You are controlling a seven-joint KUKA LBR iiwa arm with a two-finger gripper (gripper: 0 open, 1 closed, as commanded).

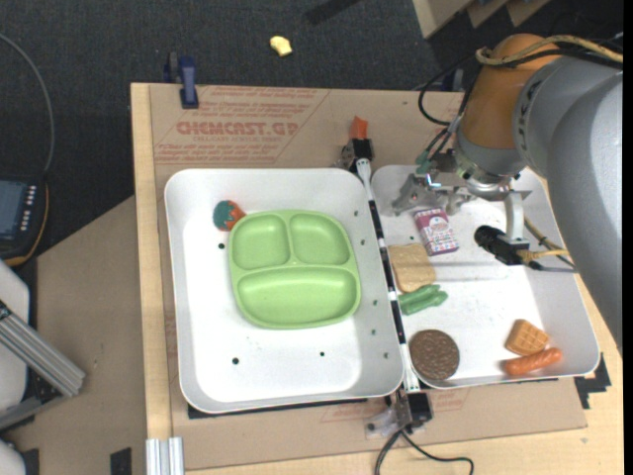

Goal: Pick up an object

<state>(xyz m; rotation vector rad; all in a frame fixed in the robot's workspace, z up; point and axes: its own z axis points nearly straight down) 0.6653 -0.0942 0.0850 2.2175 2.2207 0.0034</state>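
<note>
Two white bins. The left bin (198, 315) holds one green divided plate (294, 268) and one red-and-green toy (228, 214). The right bin (485, 305) holds six single items: pink packet (435, 232), tan cracker (410, 265), green pod (422, 300), brown disc (434, 353), orange waffle (527, 337), orange sausage (531, 363).

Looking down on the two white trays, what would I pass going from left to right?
Red-green toy → green plate → brown cookie → waffle piece. The cracker, green pod and pink packet share the cookie's stretch, so they are left out.
</note>
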